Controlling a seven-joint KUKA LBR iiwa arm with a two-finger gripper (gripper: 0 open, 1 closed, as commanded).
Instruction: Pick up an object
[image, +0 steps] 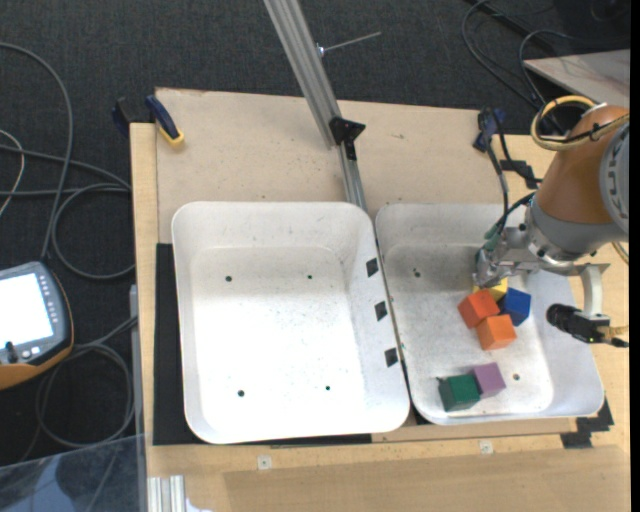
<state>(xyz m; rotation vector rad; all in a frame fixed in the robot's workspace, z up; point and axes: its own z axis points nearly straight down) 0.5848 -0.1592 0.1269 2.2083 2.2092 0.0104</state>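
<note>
**Crowded cluster threatens the grasp**

The gripper (492, 275) hangs low in the right bin (430, 240), at the 11 o'clock edge of a tight cluster: two orange blocks (486, 318) touching a blue block (517, 303). Whether anything sits between its tips I cannot tell. The likely failure is a tip landing on a neighbour and shoving blocks aside. The green block (460, 390) and purple block (489, 378) touch each other at the cluster's 6 o'clock.

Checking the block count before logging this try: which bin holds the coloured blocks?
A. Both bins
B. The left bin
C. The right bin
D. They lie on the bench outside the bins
C: the orange blocks, blue block, purple block and green block all lie in the right bin, where the gripper reaches in.
</note>
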